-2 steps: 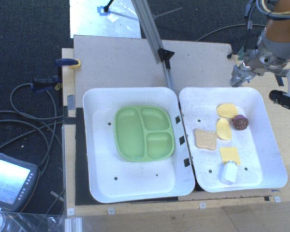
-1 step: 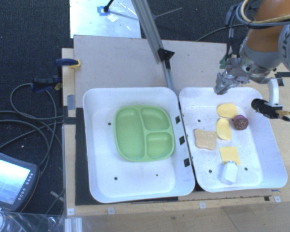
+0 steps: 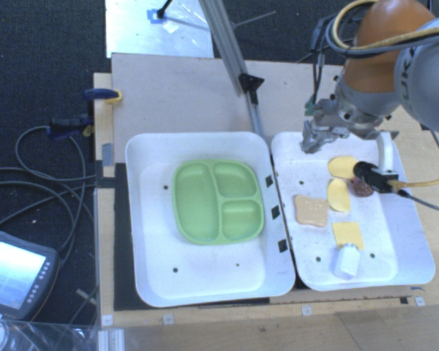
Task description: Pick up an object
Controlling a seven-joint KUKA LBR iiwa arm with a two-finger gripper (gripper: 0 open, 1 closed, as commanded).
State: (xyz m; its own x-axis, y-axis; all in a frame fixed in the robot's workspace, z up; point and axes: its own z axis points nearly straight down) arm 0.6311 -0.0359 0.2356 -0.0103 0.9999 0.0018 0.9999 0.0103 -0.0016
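Over the far left part of the right bin (image 3: 395,254) hangs the gripper (image 3: 314,141), close above the bin floor (whether it is parted or closed I cannot tell from this angle). Just to its right lies a yellow oval slice (image 3: 342,167). In front of that are a dark red round piece (image 3: 362,189) and a second yellow slice (image 3: 339,194), side by side. Nearer the bin's front edge sit a toast slice (image 3: 311,210), a yellow square (image 3: 347,234) and a white block (image 3: 346,262), the last two touching. A green divided plate (image 3: 219,201) lies in the left bin (image 3: 154,269).
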